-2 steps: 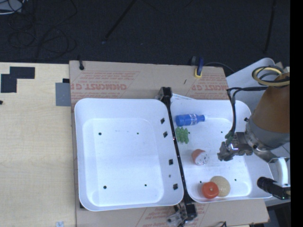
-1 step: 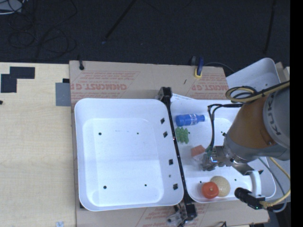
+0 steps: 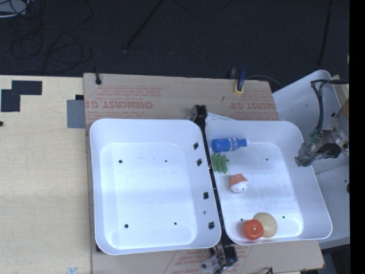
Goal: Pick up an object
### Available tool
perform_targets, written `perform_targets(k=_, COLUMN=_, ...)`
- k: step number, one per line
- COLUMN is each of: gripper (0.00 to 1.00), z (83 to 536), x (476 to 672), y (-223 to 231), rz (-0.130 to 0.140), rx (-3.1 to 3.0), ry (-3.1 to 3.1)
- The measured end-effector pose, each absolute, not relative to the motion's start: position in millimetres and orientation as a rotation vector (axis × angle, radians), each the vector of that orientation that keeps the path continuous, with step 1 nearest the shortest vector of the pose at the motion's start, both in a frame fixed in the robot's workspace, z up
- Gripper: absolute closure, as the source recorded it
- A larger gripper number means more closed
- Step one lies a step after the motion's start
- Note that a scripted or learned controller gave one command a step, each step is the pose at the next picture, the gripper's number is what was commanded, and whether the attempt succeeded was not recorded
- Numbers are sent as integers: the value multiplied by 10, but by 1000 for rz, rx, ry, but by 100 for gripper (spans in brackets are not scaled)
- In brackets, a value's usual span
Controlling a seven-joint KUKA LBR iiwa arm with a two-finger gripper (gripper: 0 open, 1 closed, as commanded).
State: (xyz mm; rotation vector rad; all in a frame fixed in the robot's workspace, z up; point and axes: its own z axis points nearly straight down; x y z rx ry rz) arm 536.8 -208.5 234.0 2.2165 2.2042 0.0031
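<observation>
At the far left of the frame the pale wooden desk (image 3: 40,176) shows, with dark rectangular patches in its upper left part. A brown cardboard sheet (image 3: 142,99) with red lettering lies on it and carries both bins.

The left bin (image 3: 102,136) sits in the middle-left of the frame, a shallow white tray with small dark holes in its floor. A black divider strip (image 3: 206,170) with clips runs down between the two bins, from the upper middle to the bottom middle.

Just right of that strip is the right bin (image 3: 308,176), where the objects lie. Near its upper left corner a blue bottle (image 3: 227,144) with a white cap lies on its side, cap pointing right. Just below it, close to the strip, is a small green toy (image 3: 220,163). Lower and slightly right lies a small white and orange object (image 3: 238,183). Near the bin's bottom edge an orange-red round object (image 3: 253,229) touches a tan ball (image 3: 267,224) on its right.

A blue and yellow clamp (image 3: 239,81) grips the cardboard's top edge, above the right bin.

At the right edge of the frame, beyond the bin's right rim and level with its upper half, the jaws (image 3: 305,157) hover over the pale surface beside the bin, well apart from every object. Whether they are released or clenched I cannot tell; nothing is seen between them.
</observation>
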Motion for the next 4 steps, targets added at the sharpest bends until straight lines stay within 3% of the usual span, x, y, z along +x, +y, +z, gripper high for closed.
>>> perform_targets(k=1, gripper=100, z=1548, x=4839, y=-1411, rz=-6, rx=2229, ry=2232)
perform_targets(k=2, gripper=100, z=3548, x=5254, y=-1757, rz=11, rx=2209, ry=2211)
perform_targets(k=3, gripper=100, z=2808, x=4730, y=-2068, rz=-6, rx=2231, ry=2222)
perform_targets(k=4, gripper=100, z=1742, x=4742, y=-1949, rz=-7, rx=2229, ry=2230)
